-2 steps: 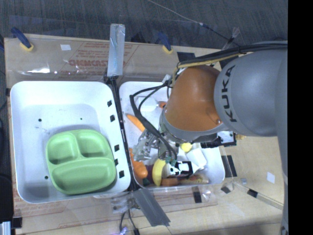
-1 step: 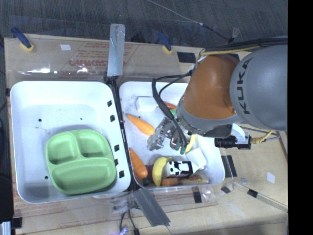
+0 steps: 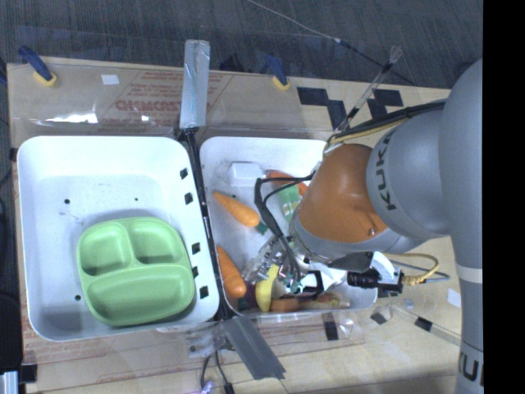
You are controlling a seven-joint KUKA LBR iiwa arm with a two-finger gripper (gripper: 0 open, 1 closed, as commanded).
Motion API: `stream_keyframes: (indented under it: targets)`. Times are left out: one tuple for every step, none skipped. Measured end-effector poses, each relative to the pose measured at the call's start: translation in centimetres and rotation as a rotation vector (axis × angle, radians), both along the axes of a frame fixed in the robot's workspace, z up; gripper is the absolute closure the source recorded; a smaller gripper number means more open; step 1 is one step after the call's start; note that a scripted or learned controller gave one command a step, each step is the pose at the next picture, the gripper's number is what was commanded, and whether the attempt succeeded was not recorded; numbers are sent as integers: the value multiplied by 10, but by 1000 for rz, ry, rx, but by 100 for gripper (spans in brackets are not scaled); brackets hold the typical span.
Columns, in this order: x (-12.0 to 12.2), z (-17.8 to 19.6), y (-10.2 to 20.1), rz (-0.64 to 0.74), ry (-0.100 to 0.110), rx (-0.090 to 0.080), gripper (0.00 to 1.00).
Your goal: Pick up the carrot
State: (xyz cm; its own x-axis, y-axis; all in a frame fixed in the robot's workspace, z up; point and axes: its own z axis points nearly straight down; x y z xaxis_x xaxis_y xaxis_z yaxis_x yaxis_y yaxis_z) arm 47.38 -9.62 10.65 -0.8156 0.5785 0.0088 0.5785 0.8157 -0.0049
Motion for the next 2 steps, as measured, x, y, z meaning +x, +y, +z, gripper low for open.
stream_keyframes:
  targets:
    - [9, 10, -6, -5, -36, -14, 0]
    - [46, -1, -9, -491, -11, -9, 0]
